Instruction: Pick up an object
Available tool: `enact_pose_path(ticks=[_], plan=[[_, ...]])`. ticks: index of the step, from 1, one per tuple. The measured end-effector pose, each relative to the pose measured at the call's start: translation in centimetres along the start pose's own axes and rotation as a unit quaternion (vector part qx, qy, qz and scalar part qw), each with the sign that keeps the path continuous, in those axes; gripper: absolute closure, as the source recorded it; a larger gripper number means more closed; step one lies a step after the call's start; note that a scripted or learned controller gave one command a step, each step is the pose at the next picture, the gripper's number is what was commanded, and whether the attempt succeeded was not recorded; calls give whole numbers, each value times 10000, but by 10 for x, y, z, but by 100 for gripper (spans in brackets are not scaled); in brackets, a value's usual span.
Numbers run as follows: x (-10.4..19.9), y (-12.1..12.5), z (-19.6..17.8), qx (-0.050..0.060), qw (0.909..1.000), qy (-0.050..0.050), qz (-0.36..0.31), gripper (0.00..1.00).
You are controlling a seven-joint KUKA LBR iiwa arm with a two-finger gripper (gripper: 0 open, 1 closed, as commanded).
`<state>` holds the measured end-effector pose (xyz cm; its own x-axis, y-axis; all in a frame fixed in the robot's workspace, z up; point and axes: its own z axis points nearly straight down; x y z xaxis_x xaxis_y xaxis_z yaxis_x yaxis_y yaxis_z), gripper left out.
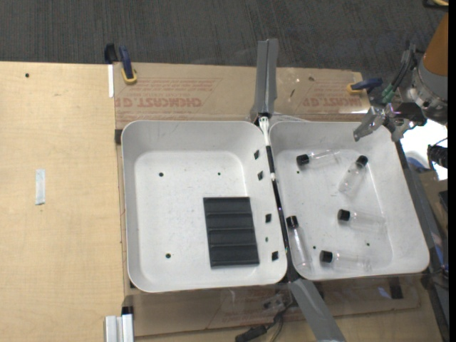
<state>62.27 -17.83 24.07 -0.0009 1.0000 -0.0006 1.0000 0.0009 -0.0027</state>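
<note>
White left bin (142, 191) holds a black block (231, 231); right bin (406, 191) vials (353, 177); fingers (372, 125) unreadable.

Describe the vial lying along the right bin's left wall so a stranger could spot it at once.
Start at the right bin, which holds five clear vials with black caps. Go to its left wall, beside the divider between the bins. The vial there lies lengthwise along that wall, cap toward the back, while the other four sit out on the floor.
</note>
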Motion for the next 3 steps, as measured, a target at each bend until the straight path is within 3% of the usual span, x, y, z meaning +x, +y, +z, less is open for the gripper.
enact_pose_path(ticks=[1,2,3], plan=[[32,-13,149,-13,9978,-2,-665,0],[-40,-4,148,-27,9925,22,-1220,0],[-7,-7,138,-14,9903,0,-1393,0]])
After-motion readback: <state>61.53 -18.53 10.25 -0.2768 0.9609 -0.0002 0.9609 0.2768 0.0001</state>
